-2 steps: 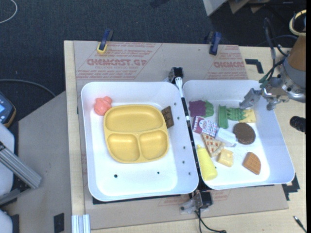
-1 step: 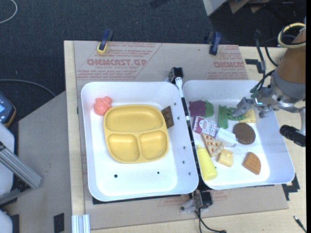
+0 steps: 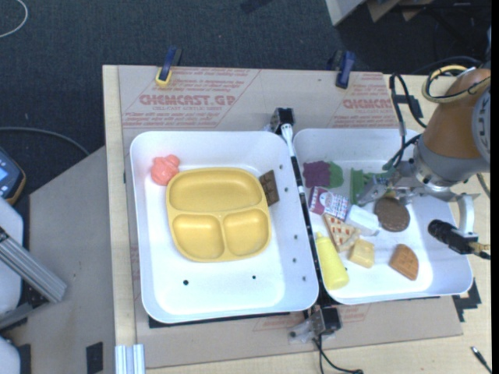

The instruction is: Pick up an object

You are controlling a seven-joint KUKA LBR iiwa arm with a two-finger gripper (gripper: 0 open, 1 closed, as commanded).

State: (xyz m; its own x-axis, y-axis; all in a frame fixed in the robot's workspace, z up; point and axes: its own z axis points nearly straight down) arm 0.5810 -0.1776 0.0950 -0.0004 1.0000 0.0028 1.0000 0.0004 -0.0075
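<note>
- Risk, crowding: the right bin holds many small items packed near one another — a purple piece, a green piece, a red-and-white packet, a waffle wedge, a cheese cube, a yellow bottle, a brown disc and a bread piece. A descent among them would likely strike two at once or push one aside.
- Risk, flat items: the brown disc lies low on the bin floor; a grasp there would probably slide off its rim.
- Risk, wall: the purple piece and the bottle sit close to the bin's left wall, which may block a clean approach.
- Claw: the gripper sits over the right bin, beside the green piece and just above the brown disc. Its state cannot be told; the wrist and cabling hide it. Nothing is visibly held.
- Task's thing: no object is lifted; all candidates rest in the right bin, the brown disc and green piece nearest the claw.
- Left bin: a yellow tray, a pink toy and a brown block, well apart from the arm.
</note>
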